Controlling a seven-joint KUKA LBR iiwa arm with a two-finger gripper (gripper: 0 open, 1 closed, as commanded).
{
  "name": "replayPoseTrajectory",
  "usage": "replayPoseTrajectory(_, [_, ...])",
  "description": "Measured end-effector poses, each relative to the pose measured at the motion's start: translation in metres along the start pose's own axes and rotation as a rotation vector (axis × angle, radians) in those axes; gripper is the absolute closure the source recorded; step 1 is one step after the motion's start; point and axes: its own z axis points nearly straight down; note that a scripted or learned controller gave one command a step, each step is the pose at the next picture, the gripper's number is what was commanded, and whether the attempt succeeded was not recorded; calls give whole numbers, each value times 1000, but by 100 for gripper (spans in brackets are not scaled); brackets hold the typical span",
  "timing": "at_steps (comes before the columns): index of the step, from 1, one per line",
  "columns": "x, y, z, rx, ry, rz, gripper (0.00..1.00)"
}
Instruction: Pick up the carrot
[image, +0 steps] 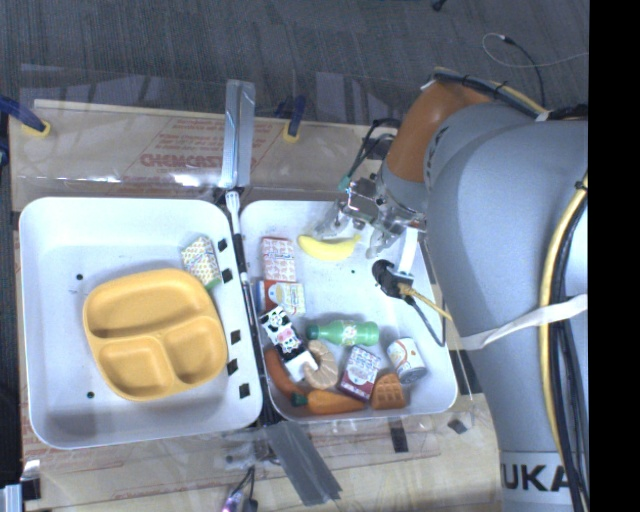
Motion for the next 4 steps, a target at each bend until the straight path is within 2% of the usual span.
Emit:
replayPoseTrajectory(1, [14, -9, 16, 11, -5, 507, 0])
replayPoseTrajectory(2, [-3, -57, 17, 11, -5, 562, 0])
replayPoseTrajectory(3, [-1, -58, 8, 18, -6, 553, 100])
replayPoseTrajectory(4, [-40, -74, -42, 8, -6, 685, 100])
